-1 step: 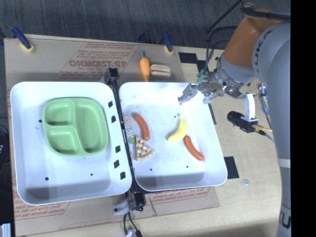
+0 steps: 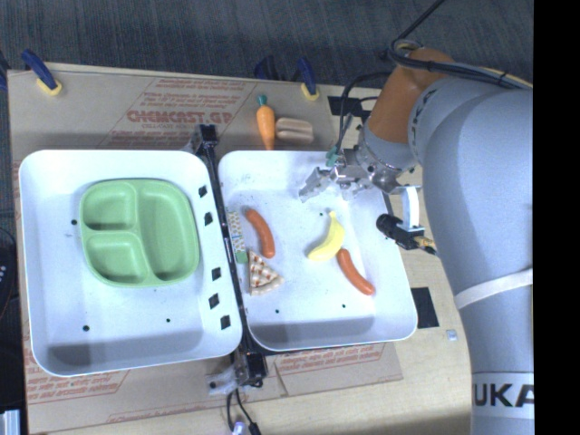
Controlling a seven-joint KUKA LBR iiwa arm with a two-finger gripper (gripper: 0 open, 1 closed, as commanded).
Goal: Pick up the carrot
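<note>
We see the carrot lying outside the bins on the table, just past the far rim of the right bin. The claw hovers inside that bin's far end, fingers spread, pinching nothing, above a banana.

Robotics lab: KUKA arm at cardboard-covered table, sheet held by blue clamps, two white bins, plastic toy food, grey carpet floor.
</note>
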